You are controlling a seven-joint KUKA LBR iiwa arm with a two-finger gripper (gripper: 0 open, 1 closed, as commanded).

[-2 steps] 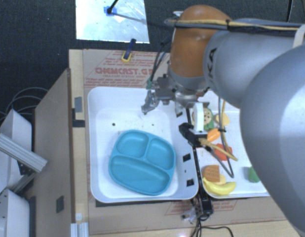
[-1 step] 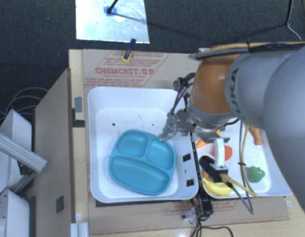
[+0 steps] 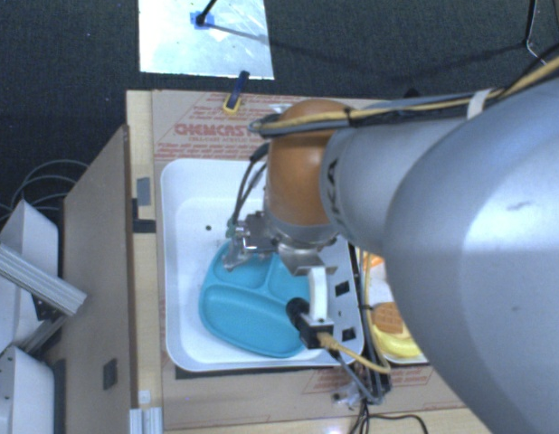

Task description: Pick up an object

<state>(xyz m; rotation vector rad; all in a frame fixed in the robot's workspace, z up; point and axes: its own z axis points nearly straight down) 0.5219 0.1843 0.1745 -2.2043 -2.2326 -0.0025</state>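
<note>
Claw (image 3: 236, 248) is down in the left bin (image 3: 184, 233), right at the far rim of the blue divided plate (image 3: 248, 310), so grab step I'd say. Can't tell how open it is or whether it's got anything. Next: firm pinch on that rim, then lift.

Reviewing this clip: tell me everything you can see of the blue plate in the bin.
The blue plate is light blue and looks like smooth plastic, with rounded corners and raised ridges dividing it into compartments. It seems to lie flat, face up and with nothing in its visible compartments, in the near part of the white bin, close to the front wall. The arm hides its right side. The gripper sits over its upper left edge; contact cannot be judged.
</note>
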